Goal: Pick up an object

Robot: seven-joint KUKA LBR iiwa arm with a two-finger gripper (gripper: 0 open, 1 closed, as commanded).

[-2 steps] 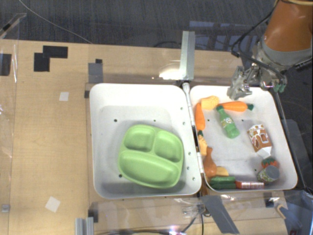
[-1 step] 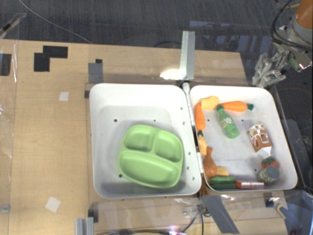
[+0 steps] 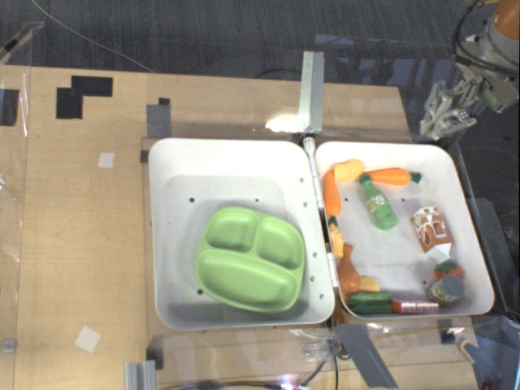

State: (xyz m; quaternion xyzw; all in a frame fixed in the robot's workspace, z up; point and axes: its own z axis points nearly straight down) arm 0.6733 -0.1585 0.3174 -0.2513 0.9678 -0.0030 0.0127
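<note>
My gripper (image 3: 445, 114) hangs above the far right corner of the right bin (image 3: 465, 187), its metal fingers spread open with nothing between them. Below it in that bin lie an orange carrot (image 3: 391, 176), a green bottle (image 3: 378, 203), a brown and white packet (image 3: 431, 227), a small can (image 3: 449, 283), a yellow piece (image 3: 349, 169) and an orange strip (image 3: 331, 195) along the left wall. A green vegetable (image 3: 370, 303) and a red item (image 3: 416, 305) rest at the near edge. The gripper touches none of them.
The left bin (image 3: 175, 185) holds a green divided tray (image 3: 252, 257). A metal upright post (image 3: 312, 92) stands behind the divider between the bins. Wooden bench surface (image 3: 73, 234) stretches to the left.
</note>
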